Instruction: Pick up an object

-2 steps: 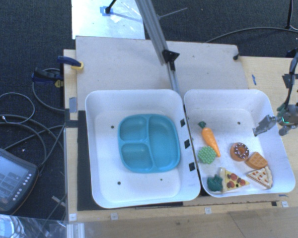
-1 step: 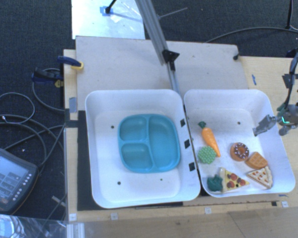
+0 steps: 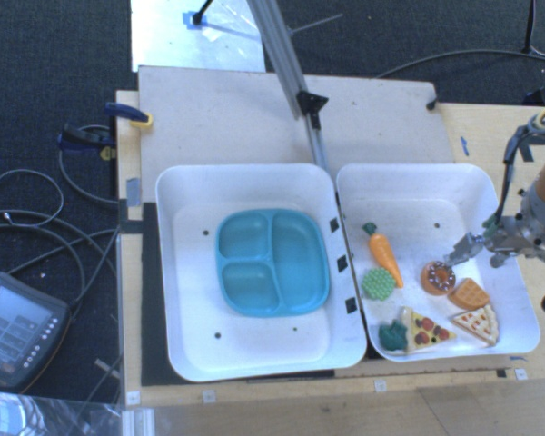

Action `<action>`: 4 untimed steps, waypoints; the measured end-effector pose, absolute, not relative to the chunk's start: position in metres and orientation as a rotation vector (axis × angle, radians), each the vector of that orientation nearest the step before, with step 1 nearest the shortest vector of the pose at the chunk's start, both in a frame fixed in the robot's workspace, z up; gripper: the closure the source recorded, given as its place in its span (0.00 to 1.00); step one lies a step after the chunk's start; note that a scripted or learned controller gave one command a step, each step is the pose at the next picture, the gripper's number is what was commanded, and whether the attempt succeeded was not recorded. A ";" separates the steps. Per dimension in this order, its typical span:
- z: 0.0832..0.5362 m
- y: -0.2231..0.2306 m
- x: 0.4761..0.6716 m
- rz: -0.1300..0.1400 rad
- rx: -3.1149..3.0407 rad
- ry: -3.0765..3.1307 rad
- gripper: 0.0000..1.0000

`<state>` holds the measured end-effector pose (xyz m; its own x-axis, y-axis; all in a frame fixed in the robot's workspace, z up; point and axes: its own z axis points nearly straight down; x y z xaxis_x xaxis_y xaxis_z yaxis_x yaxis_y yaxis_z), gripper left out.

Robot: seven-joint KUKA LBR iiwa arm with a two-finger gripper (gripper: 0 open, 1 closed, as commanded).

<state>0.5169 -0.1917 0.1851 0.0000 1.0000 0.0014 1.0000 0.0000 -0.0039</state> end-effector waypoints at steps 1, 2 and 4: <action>0.134 -0.188 0.526 0.002 -2.219 -2.220 0.00; 0.089 -0.187 0.527 0.000 -2.221 -2.221 0.00; 0.160 -0.179 0.533 -0.006 -2.218 -2.234 1.00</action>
